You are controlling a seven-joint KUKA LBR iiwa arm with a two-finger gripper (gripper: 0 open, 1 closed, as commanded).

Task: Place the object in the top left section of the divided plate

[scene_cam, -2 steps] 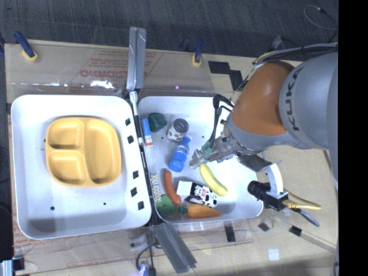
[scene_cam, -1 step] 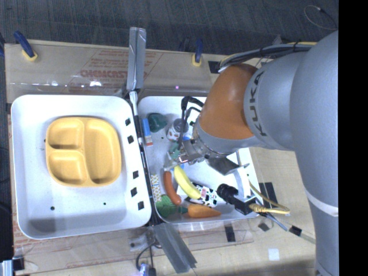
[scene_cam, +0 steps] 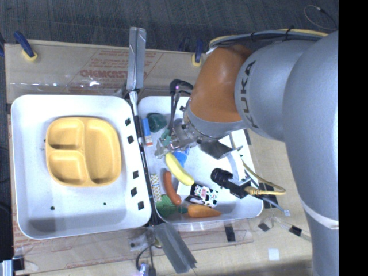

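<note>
Bench (scene_cam: pixel 75 68) bears left bin (scene_cam: pixel 29 171), right bin (scene_cam: pixel 250 203).

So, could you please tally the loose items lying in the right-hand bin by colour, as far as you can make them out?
Yellow: 1, curved yellow banana
Red: 1, red sausage-shaped piece
Orange: 1, orange carrot
Green: 2, dark teal lump and green leafy piece
Blue: 1, small blue item, partly hidden
Black-and-white: 1, patterned block
Total: 7
</note>
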